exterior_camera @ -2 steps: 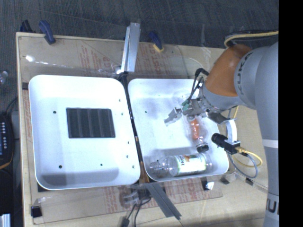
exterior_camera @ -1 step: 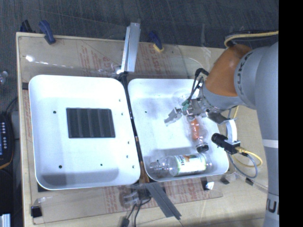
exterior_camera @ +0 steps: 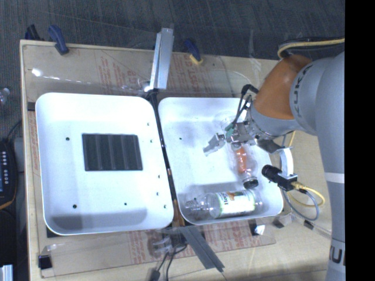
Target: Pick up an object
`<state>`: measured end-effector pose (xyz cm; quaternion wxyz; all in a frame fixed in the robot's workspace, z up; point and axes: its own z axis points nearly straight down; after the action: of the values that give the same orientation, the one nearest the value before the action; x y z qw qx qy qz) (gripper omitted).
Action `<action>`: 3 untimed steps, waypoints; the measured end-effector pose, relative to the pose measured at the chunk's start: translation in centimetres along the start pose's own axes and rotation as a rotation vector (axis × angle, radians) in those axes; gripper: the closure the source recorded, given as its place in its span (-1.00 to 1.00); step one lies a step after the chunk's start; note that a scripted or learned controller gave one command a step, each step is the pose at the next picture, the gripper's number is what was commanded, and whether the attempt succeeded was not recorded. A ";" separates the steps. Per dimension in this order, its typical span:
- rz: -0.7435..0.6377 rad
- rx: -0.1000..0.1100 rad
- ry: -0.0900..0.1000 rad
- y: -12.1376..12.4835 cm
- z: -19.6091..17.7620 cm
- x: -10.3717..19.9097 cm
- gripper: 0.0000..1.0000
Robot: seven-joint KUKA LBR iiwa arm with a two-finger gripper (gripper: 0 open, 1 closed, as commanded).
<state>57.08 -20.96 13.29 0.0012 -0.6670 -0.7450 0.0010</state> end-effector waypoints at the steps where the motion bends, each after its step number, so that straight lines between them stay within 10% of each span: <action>1: -0.115 0.000 0.004 4.8 4.1 -0.2 -1.00; 2: -0.215 -0.003 -0.002 5.2 -2.0 -0.5 -1.00; 3: -0.200 -0.002 -0.001 -1.4 -5.1 0.1 -1.00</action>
<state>55.71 -21.00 18.44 0.0004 -0.5892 -0.8080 0.0005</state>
